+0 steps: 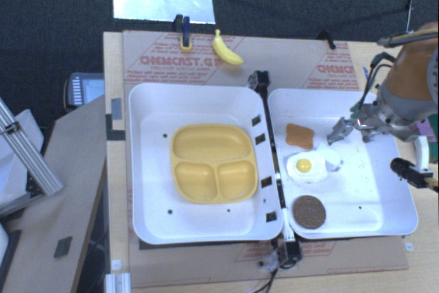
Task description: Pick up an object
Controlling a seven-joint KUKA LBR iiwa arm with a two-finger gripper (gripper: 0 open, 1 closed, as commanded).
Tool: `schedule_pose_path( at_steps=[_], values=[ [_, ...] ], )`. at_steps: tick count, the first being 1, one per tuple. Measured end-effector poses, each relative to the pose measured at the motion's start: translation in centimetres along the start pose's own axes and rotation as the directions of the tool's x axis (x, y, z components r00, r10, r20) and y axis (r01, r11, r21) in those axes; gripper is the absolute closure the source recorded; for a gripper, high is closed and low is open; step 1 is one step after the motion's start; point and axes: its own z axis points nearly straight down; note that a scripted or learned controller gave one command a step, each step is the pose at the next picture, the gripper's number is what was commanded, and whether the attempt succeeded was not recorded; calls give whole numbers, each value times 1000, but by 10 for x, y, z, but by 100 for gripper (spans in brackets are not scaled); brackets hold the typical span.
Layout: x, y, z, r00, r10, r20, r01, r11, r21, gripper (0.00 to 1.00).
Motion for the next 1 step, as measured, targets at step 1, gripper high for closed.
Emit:
schedule_pose_path(
  at_steps=[1],
  values=[
    [0,6,44,1000,4,0,-4,1000,-16,0]
  ],
)
